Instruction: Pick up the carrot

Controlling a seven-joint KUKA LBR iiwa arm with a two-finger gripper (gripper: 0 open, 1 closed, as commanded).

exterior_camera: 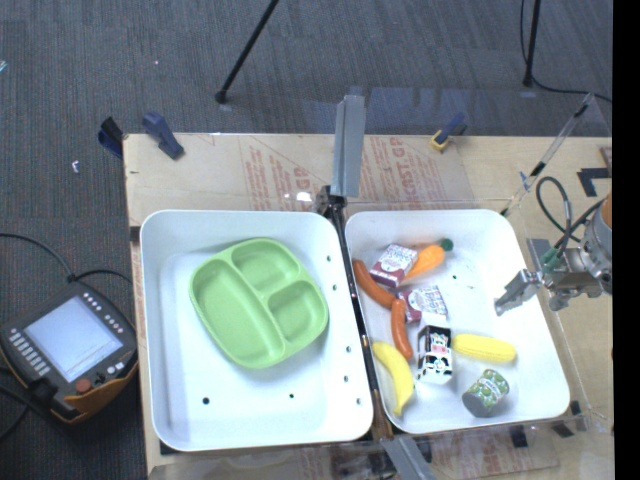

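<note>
While the arm reaches in from the right, we note its gripper (517,293) hanging over the right edge of the right bin (500,230), with nothing between its fingers; whether the claw stands apart or together we cannot tell at this size.

We find the carrot (428,259) in the upper middle of the right bin, orange with a dark green tip pointing up and right, lying tilted and touching a small pink carton (394,264) on its left. It sits well apart from the gripper.

Below the carton we log two sausages (385,303), a second small carton (428,300), a black-and-white milk carton (434,354), a banana (394,375), a corn cob (484,348) and a green can (486,391) near the bin's lower right corner.

We see the left bin (165,368) bearing a green divided plate (260,302). A handheld control pad (68,354) lies on the floor at left.
</note>
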